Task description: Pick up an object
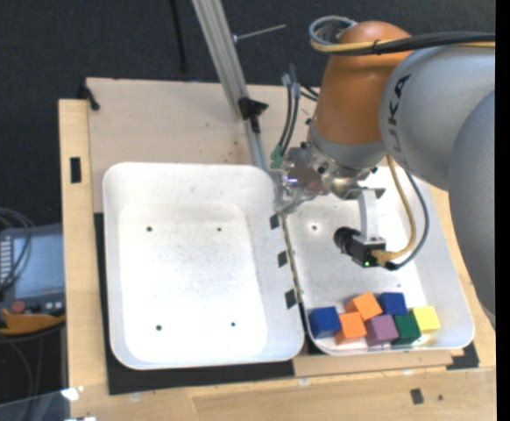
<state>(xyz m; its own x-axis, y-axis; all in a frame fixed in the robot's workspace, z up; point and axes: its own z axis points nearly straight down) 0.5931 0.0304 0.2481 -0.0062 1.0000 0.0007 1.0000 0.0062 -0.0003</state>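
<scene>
Several small cubes lie bunched at the front of the right bin (439, 270): a blue cube (323, 320), two orange cubes (353, 324) (366, 304), a purple cube (382, 328), a green cube (406, 324), a yellow cube (426, 318) and a second blue cube (393, 303). My gripper (292, 189) hangs below the orange wrist band, over the back left corner of the right bin, close to the edge shared with the left bin. It is well behind the cubes and apart from them. Nothing shows in its grasp.
The left bin (189, 261) is a bare white tray. A slanted metal rail (224, 55) rises behind the bins, close to the gripper. A black fitting with cables (360, 246) hangs from the arm over the right bin's middle. A control pendant (23, 274) lies at far left.
</scene>
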